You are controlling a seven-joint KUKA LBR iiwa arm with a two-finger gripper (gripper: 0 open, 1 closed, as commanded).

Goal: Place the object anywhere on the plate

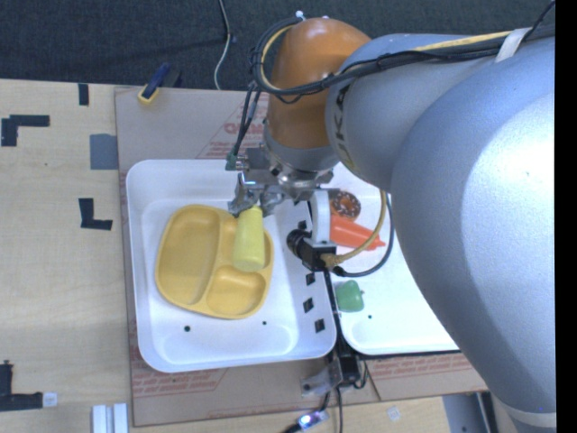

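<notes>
Hand [250,204]: fingers closed on yellow object [250,239]
Object: over yellow plate's [194,260] right rim
Plate: inside left bin [216,350], white margin all round

Plate [203,269] mustard yellow, plain; the object [250,239] at its right edge a paler lemon yellow. Just right of the plate: orange carrot piece [353,234], brown sprinkled doughnut [344,206], green item [349,296]. Bins [149,242] white; arm [469,188] grey, orange band [306,79].
</notes>
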